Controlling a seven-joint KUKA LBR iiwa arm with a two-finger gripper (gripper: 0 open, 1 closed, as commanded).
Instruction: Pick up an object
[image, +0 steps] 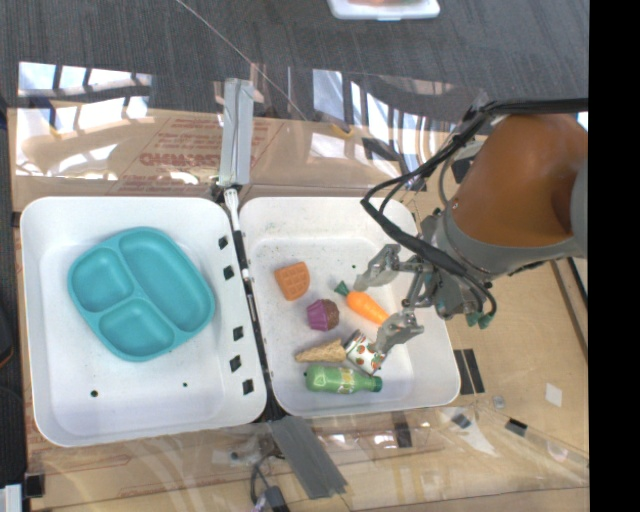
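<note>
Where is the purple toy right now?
The purple toy sits near the middle of the right bin, just below the orange block and left of the carrot.

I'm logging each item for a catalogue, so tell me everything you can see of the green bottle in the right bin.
The green bottle is small, glossy and looks like plastic, with a pale label band around its middle. It lies on its side near the front edge of the right bin, its narrow end pointing right. A cone-shaped item and a small red-and-white item lie just behind it, very close; contact is unclear.
</note>
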